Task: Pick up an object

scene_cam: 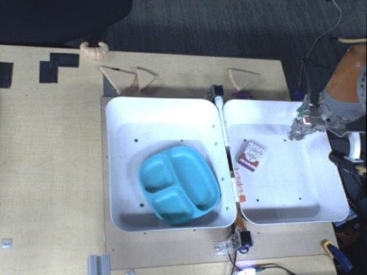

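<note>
Pale wooden bench [51, 171] under dark carpet, bearing two shallow white bins side by side. Item: left bin [123, 130], holding one blue divided tray [179, 183] with three compartments, lying flat toward the near half of the bin. Item: right bin [298, 199], holding one small red-and-white packet [251, 155], flat on the floor near the bin's left wall, slightly skewed, well apart from everything else. Item: one arm, grey with an orange band, entering at the right; its gripper [298, 129] sits over the far right part of the right bin, near the rim, well apart from the packet and touching nothing that can be made out. Whether the claw is spread or closed cannot be told at this size. Step in hand, as judged: approach to a pick, nothing yet taken. The packet is the nearer and likelier target; doing it well would mean travelling left across the bin to sit directly over it, aligning the closing direction across its narrow side, and descending fully to the floor, since a flat thin item is easily skimmed over. The tray's raised rim would be the alternative grip.
</note>
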`<state>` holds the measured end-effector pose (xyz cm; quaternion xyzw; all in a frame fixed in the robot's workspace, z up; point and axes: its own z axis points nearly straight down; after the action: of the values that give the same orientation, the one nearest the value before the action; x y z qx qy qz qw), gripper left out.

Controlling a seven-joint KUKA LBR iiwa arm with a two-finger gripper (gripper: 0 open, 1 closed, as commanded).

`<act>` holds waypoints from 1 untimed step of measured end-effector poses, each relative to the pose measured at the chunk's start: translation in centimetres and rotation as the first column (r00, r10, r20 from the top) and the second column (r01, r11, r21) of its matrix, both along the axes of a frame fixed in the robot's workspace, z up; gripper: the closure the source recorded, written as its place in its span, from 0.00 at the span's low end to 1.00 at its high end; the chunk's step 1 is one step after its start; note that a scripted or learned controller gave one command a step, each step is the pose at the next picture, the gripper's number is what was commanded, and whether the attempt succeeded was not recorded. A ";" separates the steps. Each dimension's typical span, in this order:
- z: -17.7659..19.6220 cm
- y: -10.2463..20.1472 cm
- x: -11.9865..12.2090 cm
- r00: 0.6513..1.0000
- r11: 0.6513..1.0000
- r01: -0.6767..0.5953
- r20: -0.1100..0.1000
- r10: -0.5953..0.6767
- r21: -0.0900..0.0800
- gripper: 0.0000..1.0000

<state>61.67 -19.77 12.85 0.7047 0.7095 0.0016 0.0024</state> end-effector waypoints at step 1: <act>0.4 -0.8 -2.2 1.000 1.000 0.003 -0.003 -0.003 0.001 1.00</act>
<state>59.50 -20.60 13.20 0.7058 0.7085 0.0007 0.0010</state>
